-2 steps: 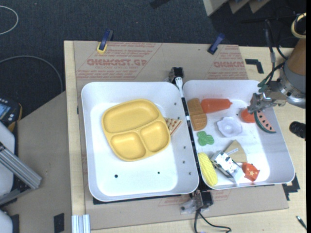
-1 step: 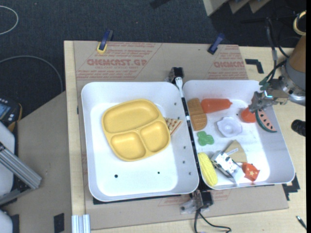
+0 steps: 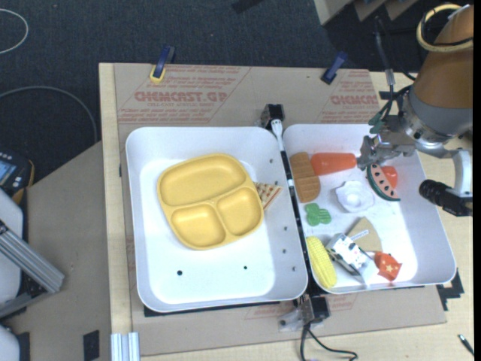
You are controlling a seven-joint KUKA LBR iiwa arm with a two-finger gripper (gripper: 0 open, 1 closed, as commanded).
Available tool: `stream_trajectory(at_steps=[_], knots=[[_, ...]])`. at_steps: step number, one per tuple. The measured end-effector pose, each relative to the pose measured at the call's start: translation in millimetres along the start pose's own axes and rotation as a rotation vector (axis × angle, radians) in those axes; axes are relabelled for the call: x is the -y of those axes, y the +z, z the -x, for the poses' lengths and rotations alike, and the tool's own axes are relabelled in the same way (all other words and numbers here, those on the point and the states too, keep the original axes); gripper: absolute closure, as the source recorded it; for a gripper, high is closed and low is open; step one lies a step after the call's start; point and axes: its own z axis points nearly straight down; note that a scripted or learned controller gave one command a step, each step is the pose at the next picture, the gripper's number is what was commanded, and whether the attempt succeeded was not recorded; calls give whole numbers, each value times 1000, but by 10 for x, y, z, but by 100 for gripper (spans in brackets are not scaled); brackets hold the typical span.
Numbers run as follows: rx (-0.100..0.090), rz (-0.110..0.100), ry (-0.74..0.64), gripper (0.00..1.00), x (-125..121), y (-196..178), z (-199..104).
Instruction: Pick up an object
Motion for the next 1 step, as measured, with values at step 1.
stream_trajectory(at_steps=[1], knots=[[-1,-6,0,100,5,105,-589]])
